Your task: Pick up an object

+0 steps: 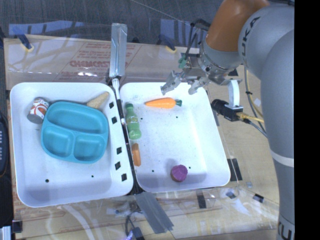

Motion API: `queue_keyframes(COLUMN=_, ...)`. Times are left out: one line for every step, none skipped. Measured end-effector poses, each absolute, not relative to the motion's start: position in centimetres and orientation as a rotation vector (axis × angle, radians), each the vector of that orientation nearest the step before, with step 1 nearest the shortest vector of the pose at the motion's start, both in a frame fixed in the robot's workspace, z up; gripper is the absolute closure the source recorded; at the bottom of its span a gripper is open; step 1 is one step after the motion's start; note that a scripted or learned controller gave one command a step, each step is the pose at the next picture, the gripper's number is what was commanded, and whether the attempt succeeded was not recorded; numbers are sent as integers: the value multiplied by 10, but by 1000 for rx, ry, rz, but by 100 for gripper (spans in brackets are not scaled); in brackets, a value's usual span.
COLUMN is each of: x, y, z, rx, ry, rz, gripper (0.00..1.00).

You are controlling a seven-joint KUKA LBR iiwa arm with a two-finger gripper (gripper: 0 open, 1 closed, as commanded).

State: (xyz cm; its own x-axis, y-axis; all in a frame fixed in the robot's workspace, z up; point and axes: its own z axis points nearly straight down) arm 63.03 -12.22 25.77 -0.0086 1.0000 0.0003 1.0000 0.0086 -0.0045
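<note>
The carrot [161, 103] lies at the right bin's [212, 134] far end, untouched, with the jaws [181, 86] spread wide and empty just above it, bottle [132, 121] and purple ball [179, 173] lying apart.

Blue divided tray [75, 131] in left white bin [22, 184]; can [37, 109] touching tray's upper-left corner, tan roll [98, 100] by upper-right.
</note>
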Motion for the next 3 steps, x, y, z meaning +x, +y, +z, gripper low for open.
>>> queue_keyframes(x=617, y=-145, z=137, rx=-2223, ry=-2204, rz=15, gripper=0)
queue_keyframes(x=656, y=-163, z=90, rx=-2201, ry=-2236, rz=5, gripper=0)
queue_keyframes(x=657, y=-162, z=102, rx=-2195, ry=-2241, rz=5, gripper=100)
